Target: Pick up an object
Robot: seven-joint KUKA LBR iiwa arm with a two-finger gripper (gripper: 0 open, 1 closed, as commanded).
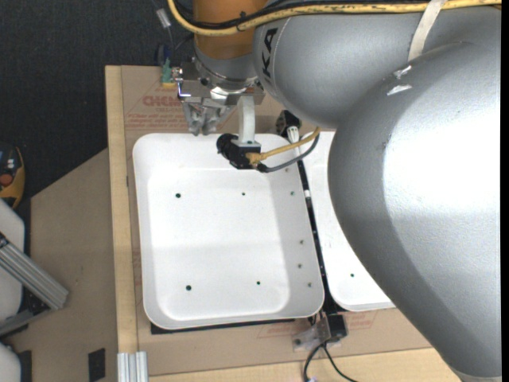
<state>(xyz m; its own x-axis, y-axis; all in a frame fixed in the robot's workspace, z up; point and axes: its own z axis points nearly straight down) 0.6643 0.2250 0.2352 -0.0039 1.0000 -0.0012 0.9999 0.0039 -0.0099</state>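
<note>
Camera view shows the pincer (205, 120) above the left bin's (159, 237) far rim; whether it is apart or together, or holding anything, cannot be told.

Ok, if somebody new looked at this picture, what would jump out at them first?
Most likely the big grey arm, which covers much of the right side and hides most of the right bin. Next, its orange band at the top, with the tool hanging just below it at the far edge of the left bin. Then a small black part over that bin's far rim, trailing a yellowish cable.
</note>
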